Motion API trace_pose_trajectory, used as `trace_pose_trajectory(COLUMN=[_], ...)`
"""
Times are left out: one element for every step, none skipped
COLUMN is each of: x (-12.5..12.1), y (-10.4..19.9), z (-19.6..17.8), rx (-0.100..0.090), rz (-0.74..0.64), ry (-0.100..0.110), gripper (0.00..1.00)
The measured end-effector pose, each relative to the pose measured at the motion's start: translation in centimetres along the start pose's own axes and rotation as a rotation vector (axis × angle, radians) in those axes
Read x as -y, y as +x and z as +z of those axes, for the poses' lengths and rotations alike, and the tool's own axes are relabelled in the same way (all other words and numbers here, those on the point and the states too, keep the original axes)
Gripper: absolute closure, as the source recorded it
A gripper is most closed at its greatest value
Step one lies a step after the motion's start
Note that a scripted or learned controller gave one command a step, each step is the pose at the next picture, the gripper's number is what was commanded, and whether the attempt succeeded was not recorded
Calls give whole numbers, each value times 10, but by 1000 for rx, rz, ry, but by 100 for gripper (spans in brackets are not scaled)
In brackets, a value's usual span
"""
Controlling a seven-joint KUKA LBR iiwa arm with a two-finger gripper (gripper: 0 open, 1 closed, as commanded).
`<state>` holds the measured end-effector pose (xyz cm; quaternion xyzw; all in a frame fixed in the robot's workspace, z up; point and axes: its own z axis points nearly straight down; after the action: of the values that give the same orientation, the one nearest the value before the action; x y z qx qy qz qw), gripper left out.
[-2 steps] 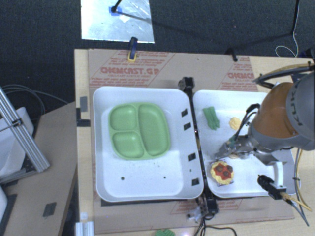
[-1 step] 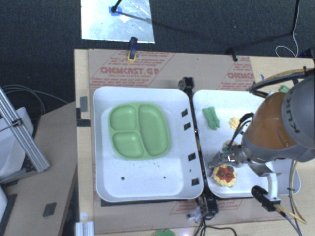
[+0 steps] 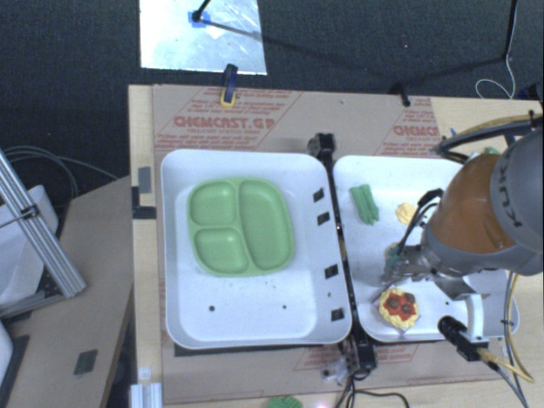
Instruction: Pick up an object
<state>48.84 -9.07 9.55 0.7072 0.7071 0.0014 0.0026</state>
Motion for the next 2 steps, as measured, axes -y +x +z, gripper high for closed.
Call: trace_pose_trajectory(x=[-36, -33], y=[99, 92], z=[-94, -89], rx=[-6, -2], rz=[-16, -3], ry=[-7, 4], gripper=[100, 0])
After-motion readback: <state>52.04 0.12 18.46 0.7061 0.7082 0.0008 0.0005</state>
